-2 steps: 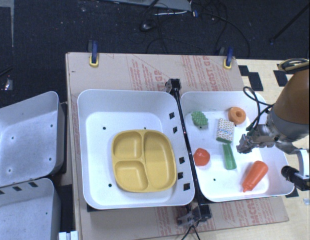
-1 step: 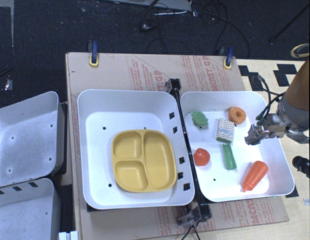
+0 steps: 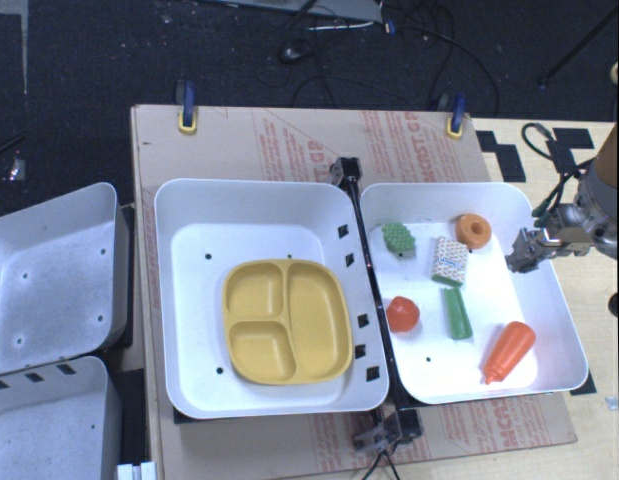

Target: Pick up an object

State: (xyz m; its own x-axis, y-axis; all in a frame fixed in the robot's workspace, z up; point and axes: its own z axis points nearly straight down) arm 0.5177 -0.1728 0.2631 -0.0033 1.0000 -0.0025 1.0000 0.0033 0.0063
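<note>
My end effector (image 3: pixel 521 251) hovers at the right bin (image 3: pixel 567 313) rim; spread or pressed together, I cannot tell. The orange ring (image 3: pixel 474 230) sits nearest, just inside that rim. I'd centre over it before descending.

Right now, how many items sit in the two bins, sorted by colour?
Orange: 2, the carrot and the ring
Green: 2, the long piece and the leafy piece
Red: 1, the tomato
Patterned white: 1, the small box
Yellow: 1, the divided plate
Total: 7
</note>
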